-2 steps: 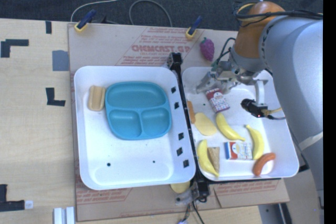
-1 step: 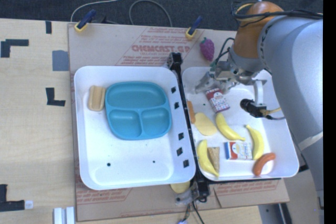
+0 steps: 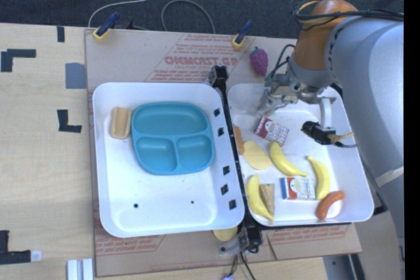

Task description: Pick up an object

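- Above the right-hand shallow white bin, in the camera view, the grey arm with its orange band reaches in from the right, and its hand hangs over the bin's upper left part.
- I cannot tell whether the hand is open or closed; its metal parts blur together against the white floor, and nothing can be made out in its grip.
- Just below the hand lies a small red and white carton, the nearest thing to pick; it rests flat on the bin floor, apart from the hand.
- Further down the same bin lie a pale yellow round slice, three yellow bananas, a second small carton in red, white and blue, and a red sausage.
- Left of these, the other white bin holds a blue divided plastic tray and a tan slice of bread.
- A purple toy fruit sits on the brown board surface behind the bins.
- Judged from this, the step in hand is the approach, with the grasp not yet made; the next move calls for lowering onto one chosen thing, likely the near carton, and closing on its narrow sides.
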`<state>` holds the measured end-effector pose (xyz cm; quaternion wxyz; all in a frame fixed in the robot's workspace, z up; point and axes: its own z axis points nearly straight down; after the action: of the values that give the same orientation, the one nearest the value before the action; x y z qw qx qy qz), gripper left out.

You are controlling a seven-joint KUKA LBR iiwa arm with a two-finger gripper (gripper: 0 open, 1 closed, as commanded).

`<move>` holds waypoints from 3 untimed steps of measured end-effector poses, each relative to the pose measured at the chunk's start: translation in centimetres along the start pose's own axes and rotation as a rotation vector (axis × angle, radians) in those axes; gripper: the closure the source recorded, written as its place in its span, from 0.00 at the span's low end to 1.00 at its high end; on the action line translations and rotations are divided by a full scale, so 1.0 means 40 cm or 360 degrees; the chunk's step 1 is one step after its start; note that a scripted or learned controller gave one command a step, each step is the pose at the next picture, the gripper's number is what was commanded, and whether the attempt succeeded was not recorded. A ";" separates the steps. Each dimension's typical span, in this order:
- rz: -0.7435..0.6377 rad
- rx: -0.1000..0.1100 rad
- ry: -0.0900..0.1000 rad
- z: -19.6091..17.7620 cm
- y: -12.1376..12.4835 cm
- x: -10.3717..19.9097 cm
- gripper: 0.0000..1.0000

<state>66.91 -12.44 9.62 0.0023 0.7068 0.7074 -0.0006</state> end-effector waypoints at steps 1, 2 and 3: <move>-0.0001 -0.0001 0.0000 0.000 0.000 0.000 0.00; 0.0005 -0.0009 -0.0007 0.021 -0.122 0.069 0.00; -0.0002 0.0000 0.0006 0.025 -0.053 0.048 0.00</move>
<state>64.81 -10.55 8.60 0.0010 0.7064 0.7078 0.0007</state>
